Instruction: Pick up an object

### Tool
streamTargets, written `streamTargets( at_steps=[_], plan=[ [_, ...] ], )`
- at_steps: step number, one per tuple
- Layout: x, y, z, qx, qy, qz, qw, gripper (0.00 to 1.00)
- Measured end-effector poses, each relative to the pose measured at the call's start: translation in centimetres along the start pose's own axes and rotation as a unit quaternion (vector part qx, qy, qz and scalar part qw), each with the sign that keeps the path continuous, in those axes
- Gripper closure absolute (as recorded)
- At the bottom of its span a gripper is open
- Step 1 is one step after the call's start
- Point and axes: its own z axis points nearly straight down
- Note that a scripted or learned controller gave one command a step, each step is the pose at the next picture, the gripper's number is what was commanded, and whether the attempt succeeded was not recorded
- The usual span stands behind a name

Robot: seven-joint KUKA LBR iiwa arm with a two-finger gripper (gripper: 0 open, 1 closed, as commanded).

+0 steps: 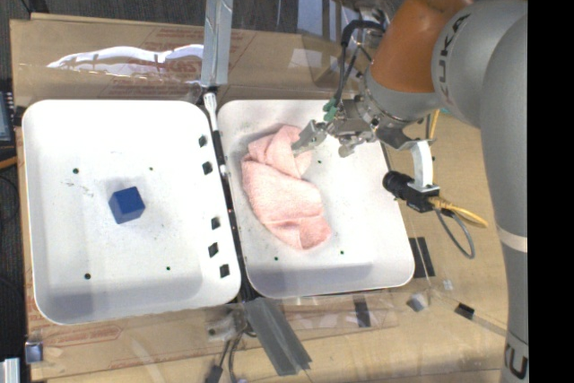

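Two white bins are seen side by side across the middle of the frame. In the right bin (386, 260) a crumpled pink cloth (282, 188) is spread from the upper centre down toward the lower middle of the floor. In the left bin (54, 282) a small blue cube (127, 204) is set left of centre, well apart from the cloth. The grey arm (489, 58) is extended in from the right edge, its orange band seen at upper right. The gripper (309, 139) is placed at the upper edge of the cloth, its tips at or just above the fabric; whether anything is grasped, or whether it is released or clenched, cannot be told
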Motion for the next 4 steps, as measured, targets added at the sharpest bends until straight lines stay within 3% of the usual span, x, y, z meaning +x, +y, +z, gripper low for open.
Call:
streamTargets(
  at_steps=[1,2,3,4],
  plan=[
    [-4.5,1.1,11.9,-0.003,0.0,-0.042,0.9991,0.0],
    [-2.4,1.6,12.0,0.0,0.001,-0.092,0.9958,0.0],
    [0.3,-0.3,12.0,-0.001,0.0,-0.118,0.9931,0.0],
    [0.4,-0.3,11.2,0.0,0.0,-0.12,0.9927,1.0]
  ],
)
